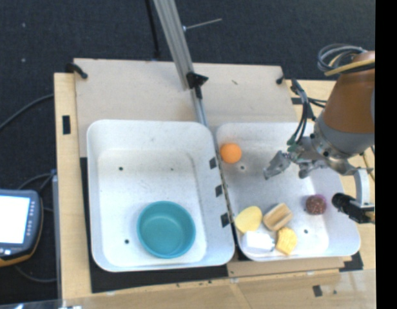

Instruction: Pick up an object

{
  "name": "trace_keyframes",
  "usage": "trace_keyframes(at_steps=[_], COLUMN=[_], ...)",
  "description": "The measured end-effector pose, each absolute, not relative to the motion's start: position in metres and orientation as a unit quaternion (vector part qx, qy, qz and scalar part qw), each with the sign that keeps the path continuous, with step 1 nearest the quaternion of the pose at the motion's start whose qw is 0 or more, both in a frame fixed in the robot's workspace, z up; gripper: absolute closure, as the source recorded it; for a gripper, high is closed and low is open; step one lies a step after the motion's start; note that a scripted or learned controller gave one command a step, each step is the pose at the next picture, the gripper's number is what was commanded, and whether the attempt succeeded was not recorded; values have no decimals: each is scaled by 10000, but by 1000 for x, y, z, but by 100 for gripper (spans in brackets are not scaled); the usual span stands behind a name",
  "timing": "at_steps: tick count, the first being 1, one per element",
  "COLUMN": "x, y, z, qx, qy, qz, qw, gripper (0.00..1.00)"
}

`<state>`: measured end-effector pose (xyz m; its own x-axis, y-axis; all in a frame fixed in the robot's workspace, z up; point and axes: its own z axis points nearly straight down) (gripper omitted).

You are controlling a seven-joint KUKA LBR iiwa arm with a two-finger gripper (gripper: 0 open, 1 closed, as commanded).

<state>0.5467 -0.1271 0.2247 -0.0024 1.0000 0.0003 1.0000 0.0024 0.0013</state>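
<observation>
- Camera view: the gripper (282, 164) of the grey-and-orange arm (348, 105) hangs over the middle of the right bin (263, 134), its jaws apart with nothing between them — a stance that reads as an approach, not a lift.
- No object is held; the pickable things all lie in this bin, loosely scattered, which leaves the program several candidates.
- The orange ball (231, 153) sits alone to the camera-left of the jaws, near the bin's left wall; open floor lies between ball and jaws, but the wall close behind it may crowd a finger.
- Toward the camera from the jaws, a cluster huddles by the near rim: a yellow lemon-like piece (249, 218), a tan bread-like piece (277, 216), a white block (258, 241) and a yellow corn-like piece (287, 240), touching or just beside one another, so fingers have little room.
- A dark red berry-like lump (316, 204) lies apart on the arm's side, with clear floor around it.
- The left bin (115, 137) holds a teal bowl (165, 229), well apart from the jaws across the shared rim.
</observation>
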Motion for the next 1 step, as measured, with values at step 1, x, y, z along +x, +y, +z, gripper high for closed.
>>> trace_keyframes(at_steps=[1], x=[547], y=[-127], z=[225], qx=[7066], qy=[7076], qz=[8], qw=[5], gripper=[0])
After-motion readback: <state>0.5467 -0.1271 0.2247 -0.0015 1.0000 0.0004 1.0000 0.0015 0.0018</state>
